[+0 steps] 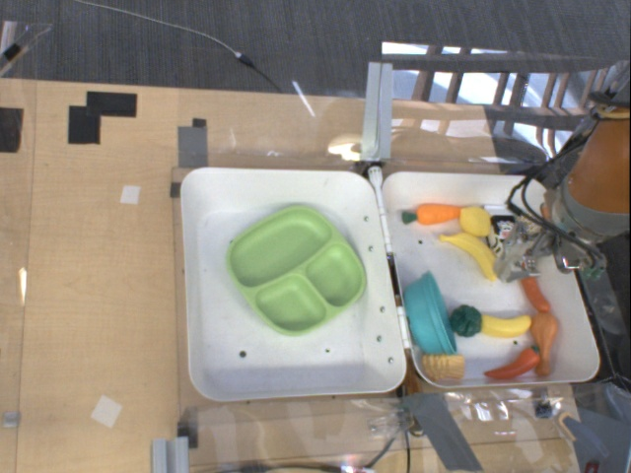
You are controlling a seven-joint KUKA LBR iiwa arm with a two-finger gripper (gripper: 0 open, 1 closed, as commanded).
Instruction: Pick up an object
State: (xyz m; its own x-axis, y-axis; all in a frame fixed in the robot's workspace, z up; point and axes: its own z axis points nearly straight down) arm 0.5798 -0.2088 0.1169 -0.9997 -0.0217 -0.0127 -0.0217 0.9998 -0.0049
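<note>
Currently gripper (pixel 511 260) hovers beside banana (pixel 474 251), at its 3 o'clock; finger state unclear, cannot tell. Best centre over fruit's middle before descending.

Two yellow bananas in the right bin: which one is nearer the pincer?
The upper banana, lying beside the orange carrot. Its lower end reaches almost to the pincer. The other banana lies lower in the bin, next to the dark green piece.
</note>
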